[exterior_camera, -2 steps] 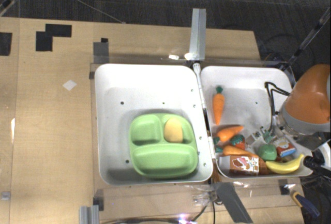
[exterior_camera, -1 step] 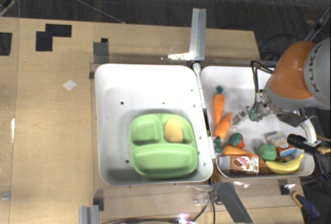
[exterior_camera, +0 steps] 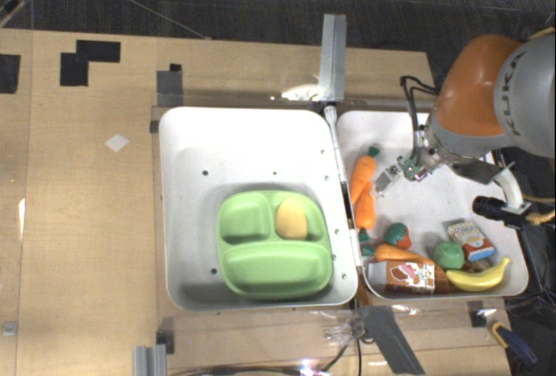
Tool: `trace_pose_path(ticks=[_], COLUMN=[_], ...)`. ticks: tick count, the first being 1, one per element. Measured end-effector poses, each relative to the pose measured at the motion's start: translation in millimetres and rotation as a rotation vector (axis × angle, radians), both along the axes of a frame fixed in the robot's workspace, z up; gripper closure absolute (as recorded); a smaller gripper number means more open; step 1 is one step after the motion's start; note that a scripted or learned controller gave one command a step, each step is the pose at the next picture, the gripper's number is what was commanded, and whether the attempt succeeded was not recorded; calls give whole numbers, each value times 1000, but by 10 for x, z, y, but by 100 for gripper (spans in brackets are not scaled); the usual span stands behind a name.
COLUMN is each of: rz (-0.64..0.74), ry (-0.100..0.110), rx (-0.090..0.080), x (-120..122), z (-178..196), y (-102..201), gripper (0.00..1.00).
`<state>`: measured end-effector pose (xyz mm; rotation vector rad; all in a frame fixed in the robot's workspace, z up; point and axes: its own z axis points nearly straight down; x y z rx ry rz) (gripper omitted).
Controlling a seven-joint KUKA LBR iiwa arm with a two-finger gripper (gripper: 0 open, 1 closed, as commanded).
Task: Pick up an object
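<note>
gripper (exterior_camera: 415,168) low over bare floor of right bin (exterior_camera: 395,124), just right of carrot (exterior_camera: 362,189) | finger state: cannot tell, too small and blurred | nothing seen held | toys crowded along near wall beyond carrot; lemon (exterior_camera: 292,218) parked on green tray (exterior_camera: 261,266), far left of carrot

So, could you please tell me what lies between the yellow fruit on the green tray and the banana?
In the camera view, carrots and a juice carton lie between them.
</note>
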<state>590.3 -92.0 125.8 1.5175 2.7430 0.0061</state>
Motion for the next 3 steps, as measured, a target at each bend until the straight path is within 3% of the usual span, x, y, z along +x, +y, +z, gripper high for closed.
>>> trace_pose_path(ticks=[1, 2, 3], rz=[-4, -108, -225], ry=[-7, 0, 3], rx=[-2, 0, 1], x=[-565, -287, -1024], z=[-316, 902, -259], y=[-53, -219, -500], gripper=[0, 0, 0])
